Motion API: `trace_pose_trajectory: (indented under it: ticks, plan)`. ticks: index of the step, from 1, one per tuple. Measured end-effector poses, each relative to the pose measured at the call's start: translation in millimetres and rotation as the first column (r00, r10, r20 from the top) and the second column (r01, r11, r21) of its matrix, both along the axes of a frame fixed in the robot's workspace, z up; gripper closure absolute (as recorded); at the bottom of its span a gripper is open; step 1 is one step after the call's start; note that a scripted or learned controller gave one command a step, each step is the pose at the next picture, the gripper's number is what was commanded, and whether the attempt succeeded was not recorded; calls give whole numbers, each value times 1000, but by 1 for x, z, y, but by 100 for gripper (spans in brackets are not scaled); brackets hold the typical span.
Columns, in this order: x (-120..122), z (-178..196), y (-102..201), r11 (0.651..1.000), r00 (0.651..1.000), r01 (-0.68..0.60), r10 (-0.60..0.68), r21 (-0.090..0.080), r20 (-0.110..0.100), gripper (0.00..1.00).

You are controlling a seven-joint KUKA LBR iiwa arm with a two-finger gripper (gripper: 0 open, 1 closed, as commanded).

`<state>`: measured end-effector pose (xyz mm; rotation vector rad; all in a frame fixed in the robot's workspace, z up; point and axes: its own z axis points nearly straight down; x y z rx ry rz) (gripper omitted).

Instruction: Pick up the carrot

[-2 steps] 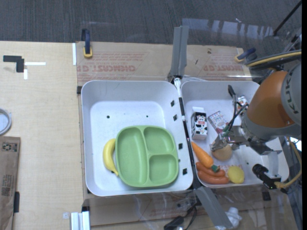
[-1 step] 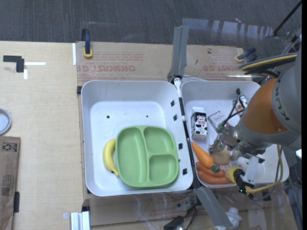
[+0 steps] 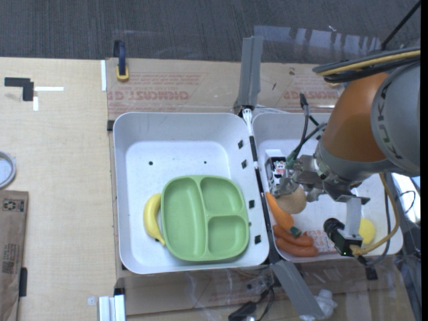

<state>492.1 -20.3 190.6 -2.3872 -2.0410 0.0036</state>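
The carrot (image 3: pixel 279 210) lies in my right-hand bin (image 3: pixel 267 127), lower middle of the frame, tight against the bin's left wall. Its long axis runs on a slant, upper left to lower right. My claw (image 3: pixel 294 187) hangs just above and a touch right of the carrot's upper end, so the thing I want is down and to the left of me, very near. Whether the claw is open or closed, I can't tell from here (wrist hardware and cables sit in the way), and I see nothing clearly held in it.

A pale round thing (image 3: pixel 292 201) sits directly under the claw, touching or just beside the carrot's upper part. Two more orange pieces (image 3: pixel 296 241) lie near the bin's bottom edge, just below the carrot, approx. side by side; a yellow thing (image 3: pixel 366 231) peeks out at lower right, partly hidden by my arm.

Arm pose: I come in from the frame's right, orange band (image 3: pixel 354 122) bulking over the upper right of the bin, wrist bent down and pointing left toward the wall.

My guess: next move needs a small shift left/down and a grip across the carrot's short width, w/ the wall close enough to crowd one side.

Left bin (image 3: pixel 127 179) holds a green divided plate (image 3: pixel 202 217) and a banana (image 3: pixel 152 219); not my business.
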Motion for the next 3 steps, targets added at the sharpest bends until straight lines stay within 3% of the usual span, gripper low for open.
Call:
trace_pose_trajectory:
  ticks: [1,2,3]
  plan:
    - [37,118,75,994,994,110,-110,-3,-1,100]
    - [72,200,80,990,990,-144,144,-2,-1,100]
    - [74,3,45,969,969,-249,249,0,-2,100]
